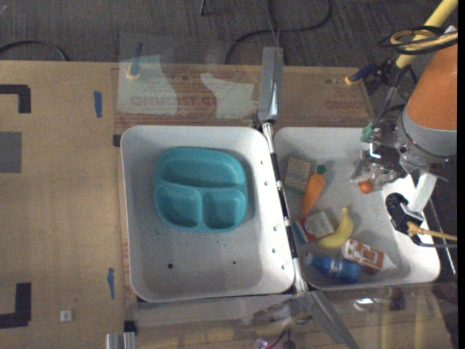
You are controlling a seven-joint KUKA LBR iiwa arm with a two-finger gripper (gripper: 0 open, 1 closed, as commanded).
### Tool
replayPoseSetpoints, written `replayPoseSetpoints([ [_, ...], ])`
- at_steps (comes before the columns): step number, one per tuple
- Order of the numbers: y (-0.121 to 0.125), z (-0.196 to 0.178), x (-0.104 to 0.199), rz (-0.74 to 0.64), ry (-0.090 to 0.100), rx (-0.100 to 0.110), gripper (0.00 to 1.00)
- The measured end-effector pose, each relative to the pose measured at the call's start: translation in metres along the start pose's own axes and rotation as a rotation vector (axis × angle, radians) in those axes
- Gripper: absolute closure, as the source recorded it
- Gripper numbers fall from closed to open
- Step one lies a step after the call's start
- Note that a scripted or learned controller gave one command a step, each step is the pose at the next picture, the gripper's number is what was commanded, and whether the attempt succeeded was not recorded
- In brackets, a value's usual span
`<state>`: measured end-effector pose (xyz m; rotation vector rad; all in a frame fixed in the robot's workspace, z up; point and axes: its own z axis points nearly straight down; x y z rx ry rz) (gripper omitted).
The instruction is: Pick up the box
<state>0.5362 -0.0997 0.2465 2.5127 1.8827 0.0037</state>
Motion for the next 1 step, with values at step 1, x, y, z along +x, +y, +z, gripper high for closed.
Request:
replayPoseSetpoints([
  [1, -0.0166, 0.0246, 0.0009, -0.029, -0.001, 0.006, 1.00],
])
